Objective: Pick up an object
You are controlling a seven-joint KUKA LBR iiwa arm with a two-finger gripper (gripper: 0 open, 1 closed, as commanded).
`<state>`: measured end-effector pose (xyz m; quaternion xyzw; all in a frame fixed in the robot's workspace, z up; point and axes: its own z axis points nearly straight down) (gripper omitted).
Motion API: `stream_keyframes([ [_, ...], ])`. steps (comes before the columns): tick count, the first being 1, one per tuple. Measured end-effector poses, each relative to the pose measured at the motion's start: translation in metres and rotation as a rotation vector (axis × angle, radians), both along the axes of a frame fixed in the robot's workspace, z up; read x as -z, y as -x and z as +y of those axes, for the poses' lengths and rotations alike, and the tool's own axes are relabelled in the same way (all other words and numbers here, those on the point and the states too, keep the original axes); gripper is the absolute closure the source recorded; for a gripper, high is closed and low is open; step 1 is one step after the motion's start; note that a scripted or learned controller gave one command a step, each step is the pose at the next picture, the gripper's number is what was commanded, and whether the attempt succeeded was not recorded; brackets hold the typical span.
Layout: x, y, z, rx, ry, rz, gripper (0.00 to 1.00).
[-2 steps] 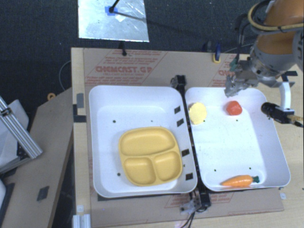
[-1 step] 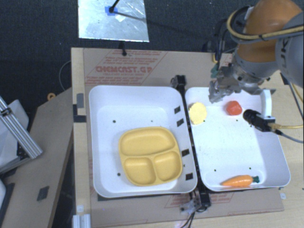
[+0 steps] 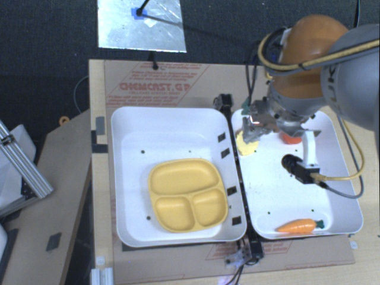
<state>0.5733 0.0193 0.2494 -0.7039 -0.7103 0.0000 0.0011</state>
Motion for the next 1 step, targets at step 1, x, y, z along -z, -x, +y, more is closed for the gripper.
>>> stream_keyframes([
  [1,0.0074,0.026,0.056,-0.002,-0.001,0.001,1.0],
])
